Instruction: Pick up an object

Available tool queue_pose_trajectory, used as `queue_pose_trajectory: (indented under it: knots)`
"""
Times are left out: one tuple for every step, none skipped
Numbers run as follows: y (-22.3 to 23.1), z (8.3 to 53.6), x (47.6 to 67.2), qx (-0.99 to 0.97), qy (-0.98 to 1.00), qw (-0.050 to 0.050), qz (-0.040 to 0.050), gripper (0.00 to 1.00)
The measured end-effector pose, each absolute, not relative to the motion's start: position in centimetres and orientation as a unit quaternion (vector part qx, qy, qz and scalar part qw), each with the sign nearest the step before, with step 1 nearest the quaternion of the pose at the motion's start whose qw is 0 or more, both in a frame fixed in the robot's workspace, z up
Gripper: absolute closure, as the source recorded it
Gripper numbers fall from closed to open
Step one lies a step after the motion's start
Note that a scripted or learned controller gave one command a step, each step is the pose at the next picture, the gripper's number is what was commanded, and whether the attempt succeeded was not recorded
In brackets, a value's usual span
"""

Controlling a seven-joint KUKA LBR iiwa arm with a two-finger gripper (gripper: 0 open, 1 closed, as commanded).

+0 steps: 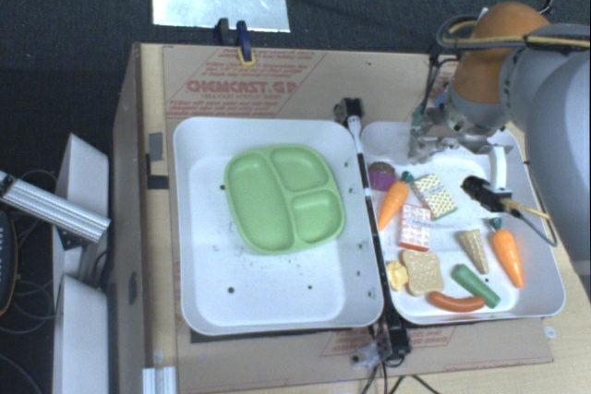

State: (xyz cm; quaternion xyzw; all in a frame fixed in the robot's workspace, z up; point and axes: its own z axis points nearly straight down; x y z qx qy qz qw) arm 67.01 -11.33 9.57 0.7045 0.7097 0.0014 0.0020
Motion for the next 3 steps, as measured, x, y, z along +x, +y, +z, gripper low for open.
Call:
queue_pose_trajectory:
  knots:
    - [-11.3,9.6,67.0,0.704,0.710,0.002,0.0013,0.00]
    - [-11.5,8.5,66.9,0.705,0.709,0.001,0.0004,0.00]
    - [-11.5,9.7,67.0,0.705,0.710,0.003,0.0015,1.00]
